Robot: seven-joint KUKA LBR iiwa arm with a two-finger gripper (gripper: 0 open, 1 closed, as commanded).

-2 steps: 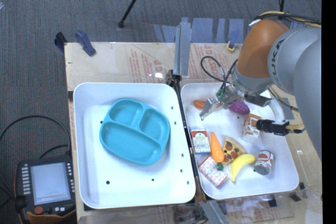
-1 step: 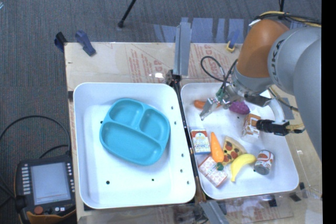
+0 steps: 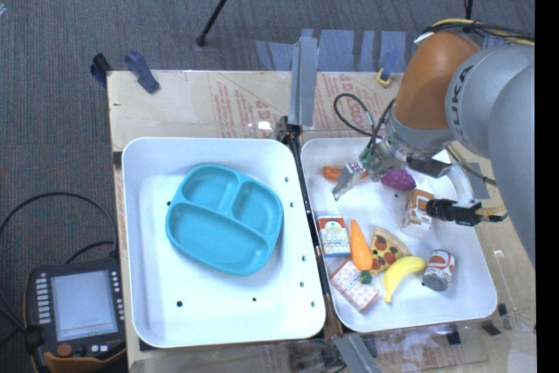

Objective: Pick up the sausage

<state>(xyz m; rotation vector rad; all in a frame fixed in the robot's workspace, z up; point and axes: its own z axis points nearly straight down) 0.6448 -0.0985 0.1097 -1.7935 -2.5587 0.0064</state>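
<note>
The sausage [image 3: 331, 173] is a short orange-red piece lying at the far left of the right bin [image 3: 479, 293]. My gripper [image 3: 354, 176] is low over the bin just to the right of the sausage, its fingers [image 3: 344, 184] spread open. The sausage's right end is tucked under the gripper; its left end pokes out free. I see nothing clamped between the fingers.
A purple toy [image 3: 398, 179] lies just right of the gripper. Nearer the front lie a carrot [image 3: 359, 245], a pizza slice [image 3: 385, 250], a banana [image 3: 400, 276], a can [image 3: 438, 269] and small cartons [image 3: 333, 234]. The left bin [image 3: 144, 188] holds a blue divided plate [image 3: 225, 218].
</note>
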